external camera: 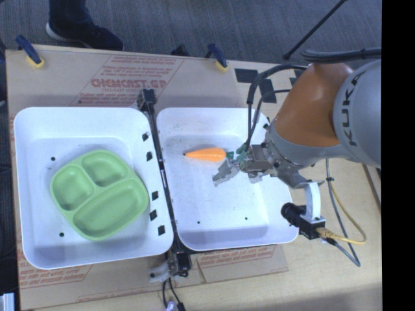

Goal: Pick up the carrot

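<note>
Camera view, looking down at a slant on two white bins side by side on a cardboard-covered bench. Right bin: carrot lying on the floor in the upper half, long axis roughly across the frame, tip pointing left, green stub at the right end. Arm reaching in from the right, orange band above the wrist, grey link marked KUKA at the frame edge, wrist bent down and leftward over the right part of this bin. Gripper low over the bin floor, just below and to the right of the carrot's stub end, fingers pointing left and slightly down. Nothing seen between the fingers; carrot beside them, not gripped; how far apart the fingers stand, not discernible at this angle. Contact between gripper and carrot likewise not discernible. Cables looping from the wrist up over the bin's far rim; yellow cable trailing to the right of the bin. Left bin: green divided plate, three compartments, resting flat near the middle. Blue clamps at the board's far edge.
</note>
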Motion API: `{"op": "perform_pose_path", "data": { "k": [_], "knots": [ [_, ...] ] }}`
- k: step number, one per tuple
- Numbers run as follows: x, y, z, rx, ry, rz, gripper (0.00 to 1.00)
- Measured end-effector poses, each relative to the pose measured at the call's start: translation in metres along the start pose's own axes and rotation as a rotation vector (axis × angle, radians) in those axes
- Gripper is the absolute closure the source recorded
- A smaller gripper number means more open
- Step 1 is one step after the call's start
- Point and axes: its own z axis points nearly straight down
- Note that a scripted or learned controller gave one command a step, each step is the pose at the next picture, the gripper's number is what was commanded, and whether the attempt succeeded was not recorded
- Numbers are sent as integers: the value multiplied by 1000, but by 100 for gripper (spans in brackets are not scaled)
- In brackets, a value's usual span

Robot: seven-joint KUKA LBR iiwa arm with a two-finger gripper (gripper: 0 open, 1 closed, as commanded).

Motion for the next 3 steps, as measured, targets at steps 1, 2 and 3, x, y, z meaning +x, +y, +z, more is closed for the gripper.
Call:
{"op": "perform_pose_path", "data": {
  "k": [1, 2, 3],
  "knots": [
    [-13, 70, 3, -2, -1, -1, 0],
    [-42, 113, 56, 0, -3, 0, 0],
    [-19, 131, 144, -16, -5, -2, 0]
  ]
}}
